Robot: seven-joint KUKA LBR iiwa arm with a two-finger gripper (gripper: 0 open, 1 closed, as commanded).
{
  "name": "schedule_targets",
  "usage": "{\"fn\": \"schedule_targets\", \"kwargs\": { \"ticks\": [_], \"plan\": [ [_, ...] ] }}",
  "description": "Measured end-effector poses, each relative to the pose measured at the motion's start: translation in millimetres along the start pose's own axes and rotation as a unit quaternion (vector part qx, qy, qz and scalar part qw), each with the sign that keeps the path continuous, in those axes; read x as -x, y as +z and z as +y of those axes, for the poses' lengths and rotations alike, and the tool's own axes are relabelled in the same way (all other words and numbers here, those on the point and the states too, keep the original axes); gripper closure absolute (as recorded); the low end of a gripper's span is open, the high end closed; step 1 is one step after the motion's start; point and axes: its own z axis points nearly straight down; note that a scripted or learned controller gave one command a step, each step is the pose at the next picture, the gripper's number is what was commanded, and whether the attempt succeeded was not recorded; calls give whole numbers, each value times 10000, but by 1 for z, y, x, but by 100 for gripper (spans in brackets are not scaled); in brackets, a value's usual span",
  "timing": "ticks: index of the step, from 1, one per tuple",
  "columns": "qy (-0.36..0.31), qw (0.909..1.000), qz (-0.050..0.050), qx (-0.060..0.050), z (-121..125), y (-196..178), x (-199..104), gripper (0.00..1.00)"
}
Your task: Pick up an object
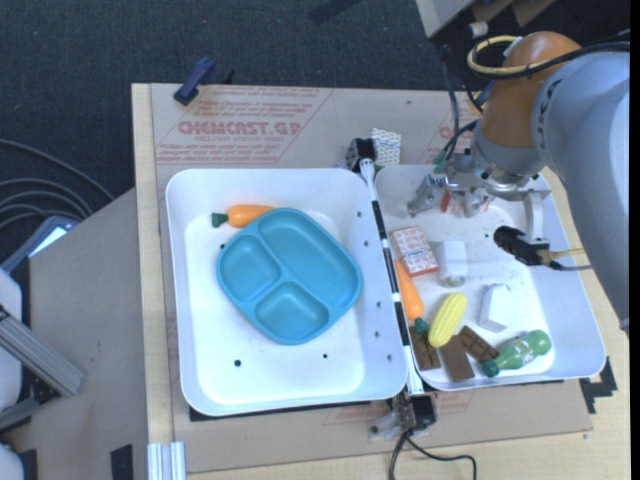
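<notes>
Bins side by side on the bench. Left bin (190,298) holds a blue divided plate (288,275) with a toy carrot (240,215) touching its 11 o'clock edge. Right bin (575,338) holds a red-and-white packet (414,250), a second carrot (407,294) along the shared wall, a corn cob (447,317), brown bars (462,354), a green bottle (518,352) and white blocks (494,306). Gripper (462,194) hangs over the right bin's 12 o'clock end, above bare floor, near the packet; whether its tool is wide or narrow cannot be told.
</notes>
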Motion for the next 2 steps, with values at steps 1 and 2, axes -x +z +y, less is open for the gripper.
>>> {"fn": "schedule_targets", "kwargs": {
  "ticks": [1,2],
  "plan": [
    [3,10000,0,-4,0,4,23,0],
    [-1,10000,9,-10,0,4,31,0]
  ]
}}
